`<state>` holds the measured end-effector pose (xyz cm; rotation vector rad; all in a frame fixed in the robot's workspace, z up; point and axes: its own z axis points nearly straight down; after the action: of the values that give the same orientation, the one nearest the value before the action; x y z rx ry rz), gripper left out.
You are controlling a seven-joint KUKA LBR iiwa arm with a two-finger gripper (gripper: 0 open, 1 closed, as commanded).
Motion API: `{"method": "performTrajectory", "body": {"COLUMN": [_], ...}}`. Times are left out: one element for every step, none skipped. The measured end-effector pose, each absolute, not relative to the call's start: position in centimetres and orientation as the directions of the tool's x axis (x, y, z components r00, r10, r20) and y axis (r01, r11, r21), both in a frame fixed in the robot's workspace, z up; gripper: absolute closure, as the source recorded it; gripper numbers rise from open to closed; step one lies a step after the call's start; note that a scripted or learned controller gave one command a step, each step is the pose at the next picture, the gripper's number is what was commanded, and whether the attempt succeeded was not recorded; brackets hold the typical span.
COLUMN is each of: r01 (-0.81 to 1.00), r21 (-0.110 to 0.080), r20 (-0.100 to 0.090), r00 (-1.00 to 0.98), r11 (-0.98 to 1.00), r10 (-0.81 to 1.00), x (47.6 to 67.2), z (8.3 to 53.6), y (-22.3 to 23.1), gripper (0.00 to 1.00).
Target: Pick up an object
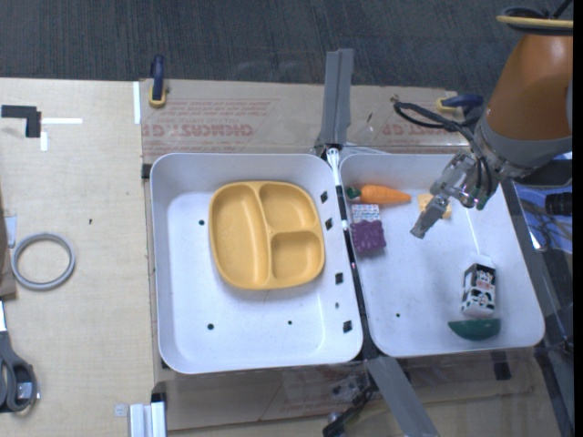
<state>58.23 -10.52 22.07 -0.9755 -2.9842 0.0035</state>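
A: Objects for picking all sit in the right bin: a carrot near the far edge, a small patterned card just in front of it, a purple block touching the card's near side, a yellow piece right of the carrot, and a cow-print carton upright toward the near right corner.

B: What is under the carton?

A: A dark green rounded thing, just at the carton's base; whether it is a lid or a bowl I cannot tell.

B: And the gripper?

A: It hangs over the far middle of the right bin, slanting down toward the left, its tip beside the yellow piece. The 2 fingers look close together. Nothing shows between them, though the yellow piece sits right behind the tip, so contact there is unclear.

B: The left bin?

A: It bears 1 yellow divided plate with 3 compartments, lying flat toward the far middle.

B: Anything on the bench outside the bins?

A: A grey ring lies on the wooden surface at the left, well apart from both bins, and scissors lie at the near left edge. A blue-handled clamp stands at the far edge, above the left bin.
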Motion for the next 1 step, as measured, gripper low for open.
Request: {"method": "performTrajectory", "body": {"r01": [0.506], "r21": [-0.001], "r20": [-0.001], "r00": [-0.863], "r11": [0.863], "r10": [0.506], "x": [63.97], "z": [9.51], "y": [-14.54], "gripper": [0.00]}}
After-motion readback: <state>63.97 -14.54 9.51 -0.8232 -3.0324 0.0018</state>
